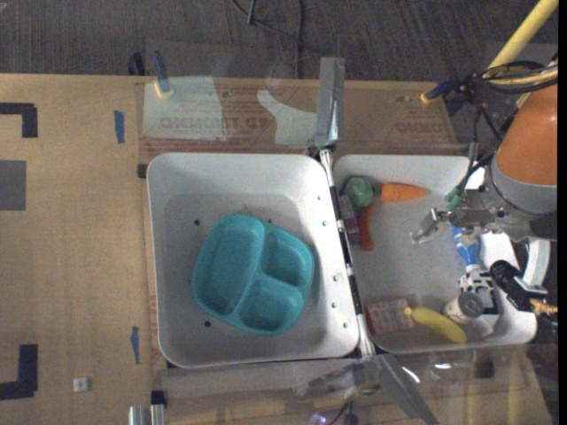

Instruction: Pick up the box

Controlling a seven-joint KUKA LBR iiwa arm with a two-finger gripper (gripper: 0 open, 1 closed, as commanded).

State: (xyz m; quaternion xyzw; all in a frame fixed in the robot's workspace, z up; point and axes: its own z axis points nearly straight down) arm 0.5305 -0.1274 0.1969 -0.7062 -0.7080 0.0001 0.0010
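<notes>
The gripper (431,226) is hovering in the right bin (416,342), nothing between its fingers; their spacing is unclear. The box (388,314) is lying at six o'clock, touching the banana (437,324). Approach step: next, travelling toward the box and descending.

A teal plastic plate with three compartments (253,274) lies tilted in the left shallow white bin (177,189). In the right shallow white bin (394,264), an orange carrot (403,192) lies at the far edge, just beside a green rounded object (359,190). A yellow banana (438,324) lies near the front wall. Strips of blue tape (119,127) mark the tan cardboard-covered surface (71,264).
</notes>
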